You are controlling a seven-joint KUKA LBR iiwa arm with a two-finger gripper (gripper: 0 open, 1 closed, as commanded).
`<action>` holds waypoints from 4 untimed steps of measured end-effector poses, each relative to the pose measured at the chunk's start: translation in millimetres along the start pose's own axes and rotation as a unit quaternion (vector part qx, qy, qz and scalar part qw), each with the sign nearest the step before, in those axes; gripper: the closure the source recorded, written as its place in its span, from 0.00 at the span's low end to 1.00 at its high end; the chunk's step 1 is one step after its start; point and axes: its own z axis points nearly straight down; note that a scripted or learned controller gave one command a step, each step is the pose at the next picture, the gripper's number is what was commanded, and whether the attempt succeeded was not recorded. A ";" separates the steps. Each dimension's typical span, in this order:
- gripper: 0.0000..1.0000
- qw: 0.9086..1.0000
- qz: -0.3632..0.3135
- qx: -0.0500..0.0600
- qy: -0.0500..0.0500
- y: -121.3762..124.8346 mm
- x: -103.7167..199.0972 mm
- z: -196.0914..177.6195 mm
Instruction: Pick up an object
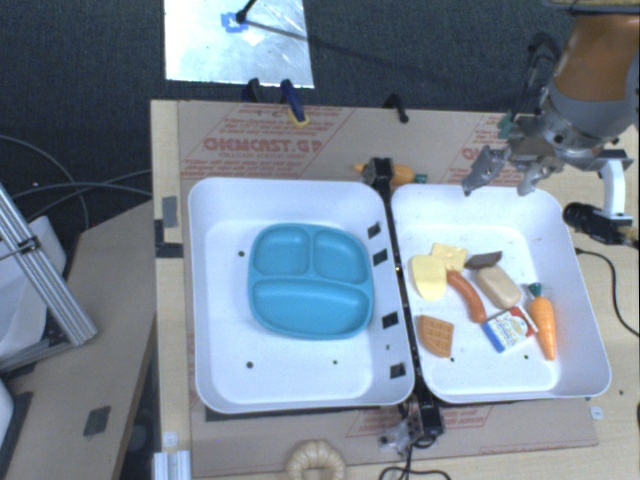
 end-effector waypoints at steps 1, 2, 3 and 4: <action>0.00 1.000 -0.001 -0.006 0.000 1.4 0.4 -7.7; 0.00 1.000 -0.002 -0.004 0.000 5.8 10.1 46.2; 0.00 1.000 0.000 -0.006 -0.001 0.9 8.9 88.6; 0.00 1.000 0.000 -0.005 -0.001 1.7 4.4 130.0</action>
